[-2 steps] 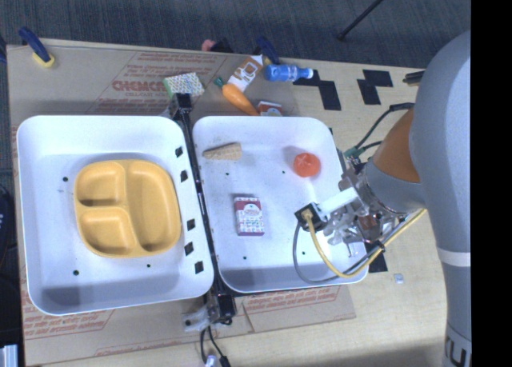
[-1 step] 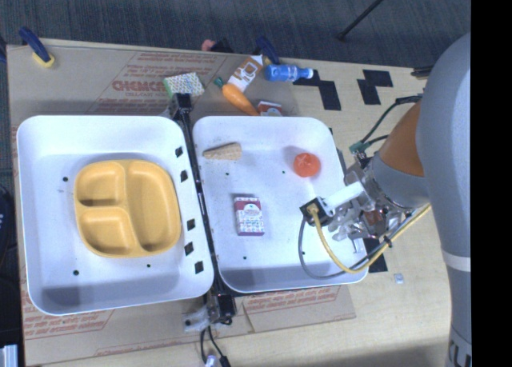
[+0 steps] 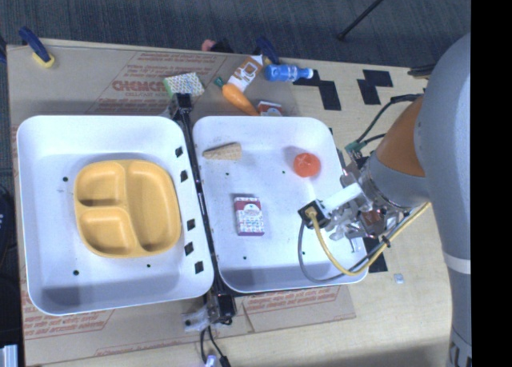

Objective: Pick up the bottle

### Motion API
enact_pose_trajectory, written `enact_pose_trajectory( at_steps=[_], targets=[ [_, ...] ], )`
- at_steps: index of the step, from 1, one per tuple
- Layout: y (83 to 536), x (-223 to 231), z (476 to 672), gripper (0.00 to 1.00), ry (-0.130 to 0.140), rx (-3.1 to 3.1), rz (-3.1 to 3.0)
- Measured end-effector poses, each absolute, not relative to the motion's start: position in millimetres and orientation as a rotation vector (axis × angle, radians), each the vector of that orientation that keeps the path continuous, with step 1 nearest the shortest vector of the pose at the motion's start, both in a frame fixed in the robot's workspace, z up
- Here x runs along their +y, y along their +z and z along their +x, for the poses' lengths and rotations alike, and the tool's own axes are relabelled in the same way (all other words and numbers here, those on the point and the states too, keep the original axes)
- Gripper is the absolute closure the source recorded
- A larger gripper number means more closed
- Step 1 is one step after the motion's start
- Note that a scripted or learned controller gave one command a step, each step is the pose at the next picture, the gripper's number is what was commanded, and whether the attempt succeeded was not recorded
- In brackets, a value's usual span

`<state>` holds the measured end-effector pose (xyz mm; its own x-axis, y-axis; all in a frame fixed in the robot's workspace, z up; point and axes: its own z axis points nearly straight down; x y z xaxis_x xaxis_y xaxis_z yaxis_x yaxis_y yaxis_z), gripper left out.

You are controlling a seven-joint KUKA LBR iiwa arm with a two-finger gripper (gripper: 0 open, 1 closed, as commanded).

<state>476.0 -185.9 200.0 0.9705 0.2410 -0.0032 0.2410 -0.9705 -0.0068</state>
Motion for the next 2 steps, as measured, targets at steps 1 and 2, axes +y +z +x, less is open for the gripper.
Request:
enact_pose_trajectory(
  at_steps=[1,2],
  targets=[
    [208.5,-178.4,476.3,1.0,0.003,-0.427,-3.108],
    [214.7,-173.6,476.3,1.0,0.004,-0.327,-3.122]
  ],
)
